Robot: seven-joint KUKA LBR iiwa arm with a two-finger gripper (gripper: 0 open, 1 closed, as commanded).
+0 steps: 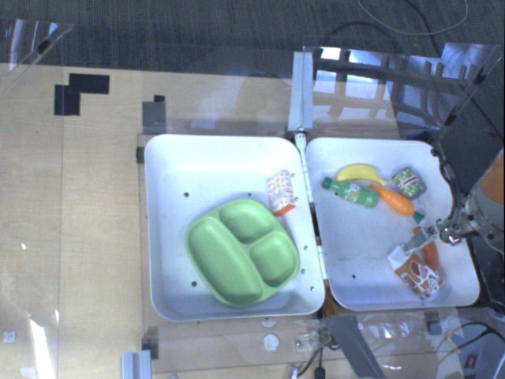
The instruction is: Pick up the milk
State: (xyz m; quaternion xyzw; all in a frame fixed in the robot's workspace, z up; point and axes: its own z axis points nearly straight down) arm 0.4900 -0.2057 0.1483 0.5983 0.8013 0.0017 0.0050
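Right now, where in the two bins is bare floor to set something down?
Left bin: bare along its left side, beside the green tray. Right bin: bare lower left, below the green bottle. Crowded: its upper right and around the gripper.

No text, brand or number can be read anywhere. The brown-and-white carton [418,273] just beside the hand [442,232] and the small red-and-white packet [280,191] well apart from it bear print too blurred to make out.
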